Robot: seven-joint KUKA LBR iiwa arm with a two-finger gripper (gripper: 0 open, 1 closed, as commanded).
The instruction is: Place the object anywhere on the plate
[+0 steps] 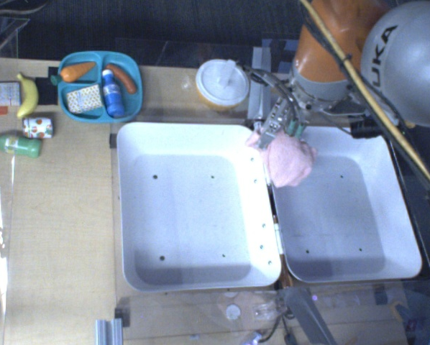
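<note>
Arm [387,56]: grey KUKA iiwa with an orange band [337,24] above the wrist, entering from the right of the camera view and bent down and leftward over the far edge of the two bins. A yellowish cable runs slantwise along its body.

Hand [278,126]: pointed down at the far left corner of the right bin, just above the seam between the bins. Its fingers are closed on the top of the pink cloth, which shows pinched between them.

Pink cloth [288,159]: a soft, crumpled bundle hanging directly below the hand. It sits over the far left corner of the right bin [359,257], overlapping that bin's left wall. Whether its lower part touches the bin floor cannot be told.

Left bin [193,264]: shallow, white, immediately to the left of the hand and the cloth.

White lidded cup [223,83]: on the counter [57,214], near the hand on its far left side, apart from it.

Blue divided plate [132,99]: well away to the left of the hand, on the counter beyond the left bin's far corner. Its compartments hold an orange carrot-like piece, a reddish sausage-like piece, a blue bottle and a pale patterned item.

Further left still, by the counter's edge: banana [28,95], small carton, small can [37,127] lying on its side, green bottle [14,145] lying flat.
</note>
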